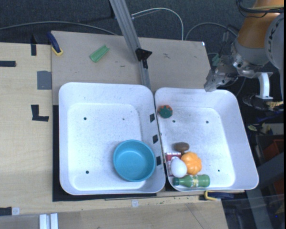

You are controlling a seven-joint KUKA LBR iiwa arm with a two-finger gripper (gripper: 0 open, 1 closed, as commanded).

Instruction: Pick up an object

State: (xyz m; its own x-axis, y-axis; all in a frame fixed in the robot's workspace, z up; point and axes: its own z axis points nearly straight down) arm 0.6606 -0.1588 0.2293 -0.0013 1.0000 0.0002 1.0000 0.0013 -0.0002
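The right bin (229, 128) holds a cluster near its front left corner: an orange fruit-shaped piece (191, 162), a white egg-like piece (178, 168), a green bottle (193, 181) lying on its side, a brown lump (181, 147) and a small red-and-white item (171, 155). A small green and red object (165, 111) lies near the bin's back left. My gripper (213, 81) hangs above the back rim of the right bin, well away from all of these, with nothing seen in it.
A blue bowl (134, 160) sits in the left bin (86, 128) near its front right. A grey pole (128, 27) slants across the back of the bench. A green block (99, 53) lies on the board behind the bins.
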